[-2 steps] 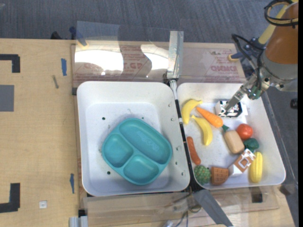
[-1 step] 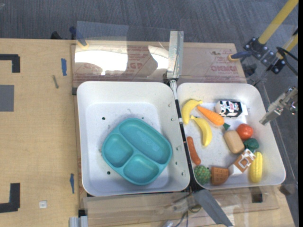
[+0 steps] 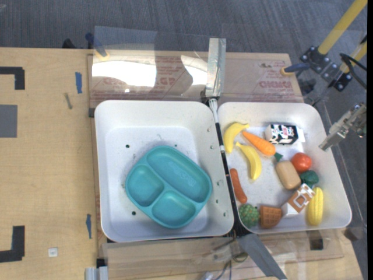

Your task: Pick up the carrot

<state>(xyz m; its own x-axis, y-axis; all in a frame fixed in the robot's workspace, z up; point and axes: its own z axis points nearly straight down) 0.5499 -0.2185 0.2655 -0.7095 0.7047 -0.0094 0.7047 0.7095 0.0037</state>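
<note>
The carrot point(image 3: 260, 143) lies in the right bin point(image 3: 330, 134), upper-middle part, orange body slanting from upper left down to lower right w/ a small green tip at the lower-right end. Its upper-left end sits just beside the top of a yellow banana point(image 3: 232, 135); a second banana point(image 3: 252, 160) lies just below it. A black-and-white carton point(image 3: 283, 134) is just to its right, nearly touching.

The gripper point(image 3: 342, 132) shows at the right edge of that bin, over the rim (grey metal parts, thin and hard to read at this res.). Can't tell how far the claw is spread, and nothing can be seen between its tips. The carrot is well to the left of it, w/ the carton between the two.

Other items in the right bin: a red tomato point(image 3: 301, 161), a tan bread-like piece point(image 3: 287, 174), a red sausage point(image 3: 237, 185) by the left wall, a green broccoli point(image 3: 249, 214) and a yellow corn cob point(image 3: 315, 206) toward the near edge.

The left bin point(image 3: 111, 127) holds a teal divided tray point(image 3: 168, 185).
</note>
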